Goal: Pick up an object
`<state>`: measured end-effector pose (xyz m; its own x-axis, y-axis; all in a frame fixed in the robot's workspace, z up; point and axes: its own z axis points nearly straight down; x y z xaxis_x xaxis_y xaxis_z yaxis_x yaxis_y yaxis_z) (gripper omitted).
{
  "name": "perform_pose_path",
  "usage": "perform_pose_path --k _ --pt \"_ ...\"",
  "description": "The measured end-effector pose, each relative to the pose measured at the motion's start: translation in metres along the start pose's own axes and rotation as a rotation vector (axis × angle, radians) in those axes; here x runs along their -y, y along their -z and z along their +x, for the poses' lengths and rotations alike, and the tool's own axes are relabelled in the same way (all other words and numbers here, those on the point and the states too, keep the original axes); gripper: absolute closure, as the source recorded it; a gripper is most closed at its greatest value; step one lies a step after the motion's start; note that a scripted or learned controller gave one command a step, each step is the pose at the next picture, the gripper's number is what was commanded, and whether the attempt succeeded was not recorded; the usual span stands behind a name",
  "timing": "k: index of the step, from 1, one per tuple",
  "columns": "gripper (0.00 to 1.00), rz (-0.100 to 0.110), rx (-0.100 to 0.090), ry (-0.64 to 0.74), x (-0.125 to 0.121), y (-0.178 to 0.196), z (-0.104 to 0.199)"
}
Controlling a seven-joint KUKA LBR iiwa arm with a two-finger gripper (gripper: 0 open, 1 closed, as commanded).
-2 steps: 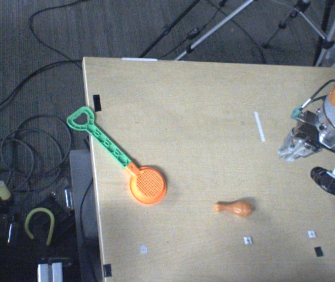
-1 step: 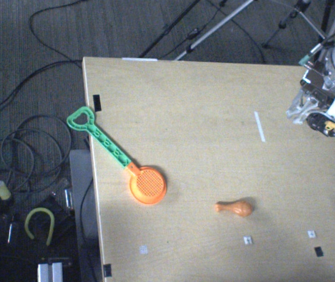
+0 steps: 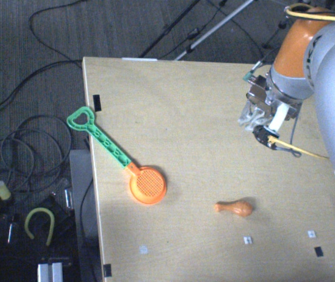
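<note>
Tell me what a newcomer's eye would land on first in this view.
First, the strainer with its orange mesh head and long green handle, lying diagonally at the left of the pale bench surface. Next, the grey arm with its orange band at the upper right, its tool hanging over the surface. A small orange drumstick-shaped toy lies alone lower down, right of centre.

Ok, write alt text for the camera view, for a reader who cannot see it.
A grey and orange robot arm's claw hangs over a tan bench top at right. A skimmer with green handle and orange round head lies at left; a small orange drumstick-shaped toy lies nearer the front.
</note>
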<state>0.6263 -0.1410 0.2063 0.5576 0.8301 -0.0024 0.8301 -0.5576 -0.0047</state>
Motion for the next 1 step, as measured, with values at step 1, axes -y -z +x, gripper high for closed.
perform_pose_path --k 1 --pt "1.00 -0.004 0.002 -0.020 -0.0342 0.1197 0.0023"
